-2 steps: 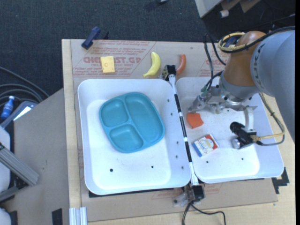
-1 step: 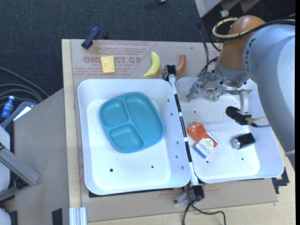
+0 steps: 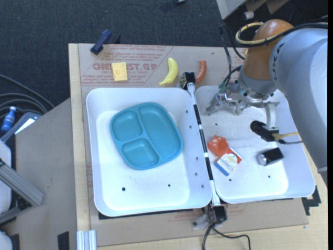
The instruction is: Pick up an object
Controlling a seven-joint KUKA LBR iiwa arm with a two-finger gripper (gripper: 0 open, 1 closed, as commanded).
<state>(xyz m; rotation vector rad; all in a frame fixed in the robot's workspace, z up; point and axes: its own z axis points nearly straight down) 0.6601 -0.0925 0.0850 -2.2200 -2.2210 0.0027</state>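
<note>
**Mia:** Has the robot picked something up yet?

**Ben:** No, I don't think so. The robot hand [image 3: 227, 107] is low over the top corner of the right-hand bin [image 3: 244, 186], close to the wall between the two bins. I see nothing held in it.

**Mia:** Is the hand spread or pressed together?

**Ben:** I can't tell from up here.

**Mia:** So where are the things it could grab?

**Ben:** They lie on the floor of that same bin. The red block [image 3: 217, 145] is nearest to the hand, just below it. A little packet [image 3: 228, 163] is touching the red block. A black thing [image 3: 269, 157] lies apart from them, nearer the far side.

**Mia:** And the other bin?

**Ben:** The left-hand bin [image 3: 104, 181] has a blue plate [image 3: 145, 134] in it, well away from the hand.

**Mia:** What's left to do?

**Ben:** Nearly all of it, I guess. The hand must get over one thing, close on it and lift it.
</note>
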